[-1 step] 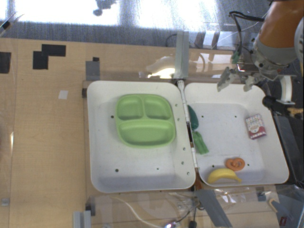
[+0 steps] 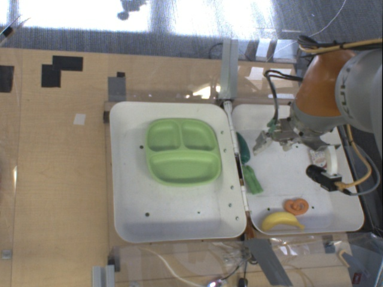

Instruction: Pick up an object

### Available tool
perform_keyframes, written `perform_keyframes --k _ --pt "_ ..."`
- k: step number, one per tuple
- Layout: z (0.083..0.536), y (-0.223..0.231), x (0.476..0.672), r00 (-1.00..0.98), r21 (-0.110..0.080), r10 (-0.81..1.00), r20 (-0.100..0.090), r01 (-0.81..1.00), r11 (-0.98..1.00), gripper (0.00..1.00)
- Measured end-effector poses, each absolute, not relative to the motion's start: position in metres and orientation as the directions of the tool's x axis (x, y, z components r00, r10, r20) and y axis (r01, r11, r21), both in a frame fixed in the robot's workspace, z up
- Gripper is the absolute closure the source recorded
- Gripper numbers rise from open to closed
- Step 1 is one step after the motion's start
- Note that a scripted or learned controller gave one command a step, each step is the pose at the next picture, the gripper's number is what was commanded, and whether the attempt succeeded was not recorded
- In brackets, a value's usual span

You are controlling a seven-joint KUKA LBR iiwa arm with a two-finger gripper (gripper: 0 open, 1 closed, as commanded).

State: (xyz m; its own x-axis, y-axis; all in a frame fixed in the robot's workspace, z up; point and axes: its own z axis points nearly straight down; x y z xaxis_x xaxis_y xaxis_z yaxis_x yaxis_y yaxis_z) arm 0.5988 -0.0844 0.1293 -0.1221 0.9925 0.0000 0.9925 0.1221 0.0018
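Holding a green tray (image 2: 182, 150), the left bin (image 2: 128, 178) (right: banana (image 2: 282, 220)); claw (image 2: 268, 137) grip unclear.

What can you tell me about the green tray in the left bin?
The green tray is a light green divided plate, plastic by its look, with rounded corners and three compartments: two smaller ones on the far side and one long one on the near side. It lies flat and upright, slightly turned, around the middle of the left bin, resting on the white floor. Nothing lies in its compartments, and nothing else touches it.
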Motion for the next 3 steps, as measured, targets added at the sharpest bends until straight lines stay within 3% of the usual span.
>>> perform_keyframes --k 1,2,3 --pt "0.142 -0.095 0.635 -0.366 0.008 0.930 -0.003 0.930 0.366 0.00" --pt "0.186 -0.061 0.615 -0.381 0.006 0.924 -0.002 0.924 0.381 0.00" --pt "0.186 -0.060 0.610 -0.491 0.006 0.871 -0.003 0.871 0.491 0.00"
